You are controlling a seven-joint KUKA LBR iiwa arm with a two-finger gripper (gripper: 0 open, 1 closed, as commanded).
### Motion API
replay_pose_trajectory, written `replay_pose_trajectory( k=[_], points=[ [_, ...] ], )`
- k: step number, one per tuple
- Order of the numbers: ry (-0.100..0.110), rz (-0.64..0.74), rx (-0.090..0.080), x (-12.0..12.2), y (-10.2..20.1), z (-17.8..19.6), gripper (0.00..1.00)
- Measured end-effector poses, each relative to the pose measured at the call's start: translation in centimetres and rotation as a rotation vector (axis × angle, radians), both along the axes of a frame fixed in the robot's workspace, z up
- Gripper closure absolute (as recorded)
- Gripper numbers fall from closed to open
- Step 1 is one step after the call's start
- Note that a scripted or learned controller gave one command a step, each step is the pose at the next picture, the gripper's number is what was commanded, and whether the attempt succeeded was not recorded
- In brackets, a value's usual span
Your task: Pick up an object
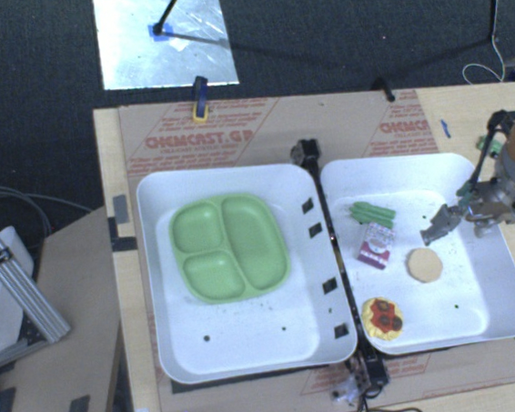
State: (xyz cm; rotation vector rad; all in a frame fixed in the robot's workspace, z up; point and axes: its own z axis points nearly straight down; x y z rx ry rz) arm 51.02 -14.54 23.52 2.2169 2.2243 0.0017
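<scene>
The gripper [439,226] is seen above the right bin [497,312], just beside the tan disc [424,265]; its state cannot be told.

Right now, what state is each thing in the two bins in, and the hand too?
Green divided plate: flat in the left bin, compartments bare.
Green bean pod: lying in the right bin, untouched.
Red and white packet: lying flat below the pod.
Tan round cookie: flat, free.
Pizza toy: flat near the front rim.
Hand: above the cookie, holding nothing.
</scene>
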Motion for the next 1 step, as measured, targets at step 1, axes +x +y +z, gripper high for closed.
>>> replay_pose_trajectory(
  k=[1],
  points=[
    [0.001,-0.003,-0.002,5.18,-4.25,-13.83,0.00]
  ],
)
